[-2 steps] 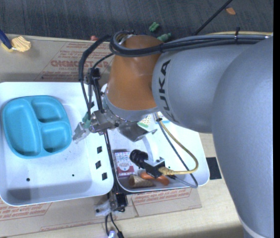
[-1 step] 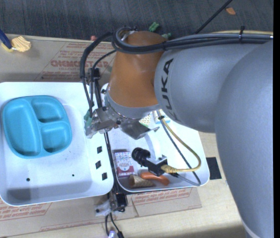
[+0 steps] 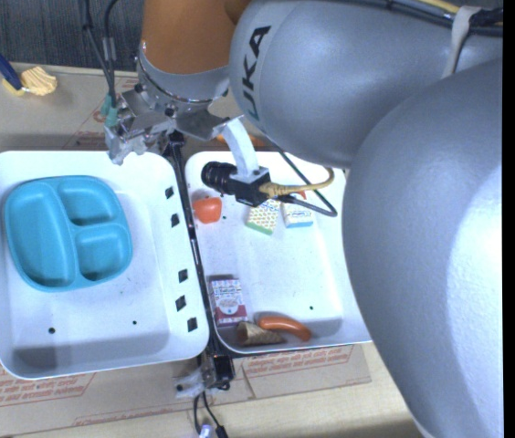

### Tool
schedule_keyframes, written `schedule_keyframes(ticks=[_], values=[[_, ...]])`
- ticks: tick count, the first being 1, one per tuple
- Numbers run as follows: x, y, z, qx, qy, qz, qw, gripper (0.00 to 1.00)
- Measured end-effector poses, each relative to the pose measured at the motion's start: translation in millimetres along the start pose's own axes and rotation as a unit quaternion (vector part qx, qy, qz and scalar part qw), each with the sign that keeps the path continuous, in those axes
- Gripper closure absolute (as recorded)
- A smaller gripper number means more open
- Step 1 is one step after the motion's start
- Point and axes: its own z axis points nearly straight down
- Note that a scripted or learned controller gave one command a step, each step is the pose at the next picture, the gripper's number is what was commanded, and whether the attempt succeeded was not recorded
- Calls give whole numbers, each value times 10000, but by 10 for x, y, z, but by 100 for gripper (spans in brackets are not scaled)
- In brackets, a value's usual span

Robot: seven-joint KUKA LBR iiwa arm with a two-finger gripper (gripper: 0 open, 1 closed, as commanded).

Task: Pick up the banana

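Observation:
My gripper (image 3: 137,137) hangs below the orange wrist band, over the back right corner of the left bin (image 3: 20,354), close to the divider between the bins. The grey arm reaches in from the right and hides the back and right side of the right bin (image 3: 331,322). No yellow fruit can be made out in the parts of either bin that I can see.
A blue divided tray (image 3: 66,231) lies in the left bin. The right bin holds an orange-red round item (image 3: 207,210), two small boxes (image 3: 263,217) (image 3: 299,218), a red packet (image 3: 227,300) and a sausage (image 3: 285,325). A yellow-and-blue object (image 3: 29,80) lies on the bench at back left.

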Motion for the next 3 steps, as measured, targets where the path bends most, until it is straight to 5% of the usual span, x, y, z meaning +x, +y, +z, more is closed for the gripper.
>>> schedule_keyframes(ticks=[1,2,3], values=[[94,558,808,16,-3,540,9985,100],[-422,-88,1102,29,-1,1611,9869,100],[320,-285,-728,3,-1,2525,9676,100]])
